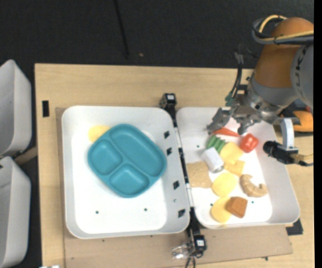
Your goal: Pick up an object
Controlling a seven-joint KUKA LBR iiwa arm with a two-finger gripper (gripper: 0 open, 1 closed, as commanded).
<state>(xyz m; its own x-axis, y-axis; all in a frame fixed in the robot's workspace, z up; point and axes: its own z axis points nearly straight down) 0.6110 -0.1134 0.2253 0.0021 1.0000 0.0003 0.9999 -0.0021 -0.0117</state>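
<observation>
The right bin point(278, 205) holds a heap of toy food: a red pepper point(249, 143), an orange carrot point(225, 132), a green piece point(216, 143), a white cylinder point(212, 159), yellow pieces point(225, 183), a tan slice point(198, 174), a brown pastry point(254, 187) and an orange-brown chunk point(237, 206). My gripper point(231, 121) hangs over the bin's far part, just above the carrot and beside the red pepper. Its dark fingers point(219, 119) point down-left and look spread, with nothing visibly between them.
The left bin point(77, 205) carries a blue divided tray point(127, 159) with a yellow piece point(97, 132) peeking out at its far-left corner. A black divider with clips point(178, 161) runs between the bins. White chairs point(1, 127) stand at the left.
</observation>
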